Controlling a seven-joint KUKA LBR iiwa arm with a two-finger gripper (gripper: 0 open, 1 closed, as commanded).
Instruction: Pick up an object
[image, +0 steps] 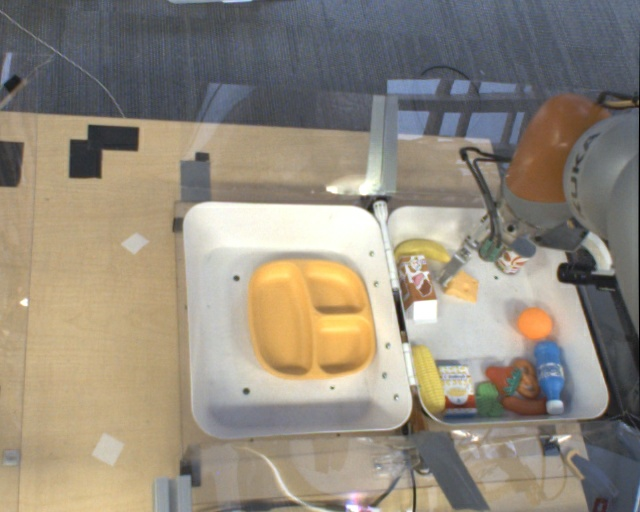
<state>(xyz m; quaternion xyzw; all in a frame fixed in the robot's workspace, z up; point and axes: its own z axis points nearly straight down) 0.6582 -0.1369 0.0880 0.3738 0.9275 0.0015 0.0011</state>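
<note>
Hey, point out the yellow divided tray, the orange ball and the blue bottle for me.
Yellow divided plastic tray (310, 318): camera view, on the ridge between compartments.
Round orange ball (535, 323): camera view, on its top middle.
Blue bottle with white cap (549, 370): camera view, on its body.

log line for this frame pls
phase: reach | gripper: over right bin, above cheese wedge | grasp: none seen | yellow tray: left bin

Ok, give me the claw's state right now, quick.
Claw: over the right bin, by the cheese wedge; open or closed cannot be told.
</note>
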